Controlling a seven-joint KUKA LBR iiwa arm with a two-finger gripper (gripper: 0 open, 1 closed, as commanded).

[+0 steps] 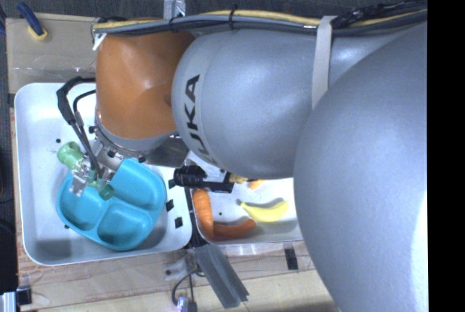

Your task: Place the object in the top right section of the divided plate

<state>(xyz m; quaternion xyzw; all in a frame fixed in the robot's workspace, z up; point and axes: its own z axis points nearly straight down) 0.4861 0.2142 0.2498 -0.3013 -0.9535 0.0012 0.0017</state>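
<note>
The grey arm dominates the view, stretching from 3 o'clock across the centre, because it has to reach over the right bin to work in the left one. Its orange band sits at about 10 o'clock of centre, directly above the wrist, which points down toward the plate.

The left white bin fills the 8 o'clock region and carries the blue divided plate, which lies tilted on the bin floor with its sections facing up, ready to receive something. The right bin, at about 6 o'clock, is mostly covered by the arm; along its near edge lie an orange carrot-like piece and a yellow banana, spare items not in play.

The gripper hangs over the plate's 10 o'clock edge. A pale green object sits just at its 10 o'clock side, at the plate's rim, and a darker green bit shows at its 4 o'clock, over the plate. Whether the jaws are spread or pinching the green thing, I cannot tell; they are too small and cluttered by cable. My judgement: the placing step is under way, not confirmed done.
</note>
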